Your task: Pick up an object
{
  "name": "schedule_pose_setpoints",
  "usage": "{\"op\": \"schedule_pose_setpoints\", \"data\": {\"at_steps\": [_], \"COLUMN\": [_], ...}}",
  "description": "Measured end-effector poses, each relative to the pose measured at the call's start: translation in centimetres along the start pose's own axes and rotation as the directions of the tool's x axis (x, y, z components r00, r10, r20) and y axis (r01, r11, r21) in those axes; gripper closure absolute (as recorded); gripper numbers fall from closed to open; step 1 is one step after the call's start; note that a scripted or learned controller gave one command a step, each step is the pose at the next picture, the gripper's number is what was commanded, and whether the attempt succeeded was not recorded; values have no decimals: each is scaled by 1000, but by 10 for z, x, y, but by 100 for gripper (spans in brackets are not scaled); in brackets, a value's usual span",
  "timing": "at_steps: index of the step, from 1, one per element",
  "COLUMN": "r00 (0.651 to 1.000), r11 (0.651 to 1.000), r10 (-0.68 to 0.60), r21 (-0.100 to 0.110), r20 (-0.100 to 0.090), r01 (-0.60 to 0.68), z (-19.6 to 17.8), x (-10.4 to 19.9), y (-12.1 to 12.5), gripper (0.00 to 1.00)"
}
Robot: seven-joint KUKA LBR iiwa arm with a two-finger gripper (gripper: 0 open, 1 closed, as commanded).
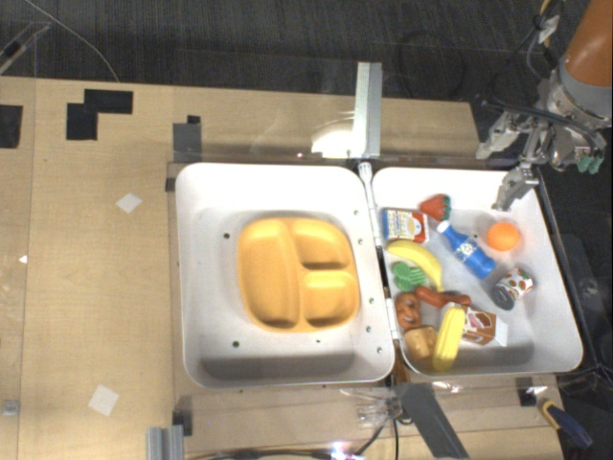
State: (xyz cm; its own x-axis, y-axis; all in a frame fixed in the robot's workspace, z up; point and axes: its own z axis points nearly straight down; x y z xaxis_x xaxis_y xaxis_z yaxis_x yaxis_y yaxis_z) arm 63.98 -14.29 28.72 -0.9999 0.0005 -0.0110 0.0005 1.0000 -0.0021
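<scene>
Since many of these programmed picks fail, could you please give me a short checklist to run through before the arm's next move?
1. Gripper carries nothing: ok, nothing sits between its fingers.
2. Gripper over the right bin: ok, at the bin's far right corner, above the objects.
3. An isolated target available: ok, the orange ball lies nearest, with only the blue bottle beside it.
4. Clutter risk: not ok, the banana, corn cob and neighbours crowd together at the bin's left.
5. Left bin's yellow tray out of the path: ok.
6. Finger opening wide enough for the ball: cannot tell.
</scene>
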Motion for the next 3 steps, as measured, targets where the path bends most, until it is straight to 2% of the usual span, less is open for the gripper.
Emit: {"op": "schedule_pose_setpoints", "data": {"at_steps": [1, 2, 3], "r00": [941, 943, 943], "r11": [941, 943, 943], "r10": [339, 333, 333], "r21": [0, -3, -3], "r20": [-10, 10, 9], "r01": [-339, -333, -333], "z": [175, 155, 156], "x": [-17, -24, -23], "y": [15, 16, 16], "gripper": [0, 100, 0]}}
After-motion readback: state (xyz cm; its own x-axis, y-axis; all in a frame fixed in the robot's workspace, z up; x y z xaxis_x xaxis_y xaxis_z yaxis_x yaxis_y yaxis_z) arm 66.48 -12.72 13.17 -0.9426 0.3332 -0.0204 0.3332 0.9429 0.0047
